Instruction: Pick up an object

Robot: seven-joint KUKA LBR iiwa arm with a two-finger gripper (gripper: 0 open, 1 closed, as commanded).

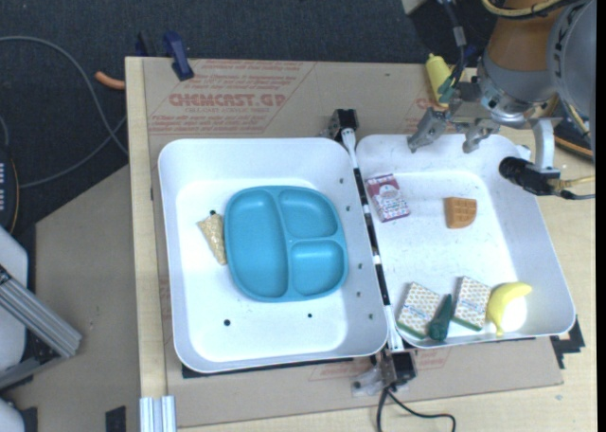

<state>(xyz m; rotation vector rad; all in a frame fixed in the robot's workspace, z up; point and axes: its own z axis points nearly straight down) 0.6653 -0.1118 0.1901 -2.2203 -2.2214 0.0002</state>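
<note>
My gripper [443, 140] hangs over the far edge of the right bin [540, 231], its two fingers spread open with nothing between them. Inside that bin lie a small maroon and white packet [386, 198], an orange-brown cracker [461, 212], a yellow fruit [508, 307], two pale patterned blocks [418, 307] [472, 299] and a green pen-like object [440, 319]. The gripper stands well above and beyond the cracker, touching none of these.
The left bin [189, 326] holds a blue divided plate [284, 241] and a tan speckled bar [214, 236] beside it. A yellow item [436, 73] sits on the bench behind the gripper. A black clamp [343, 123] joins the bins at the far side.
</note>
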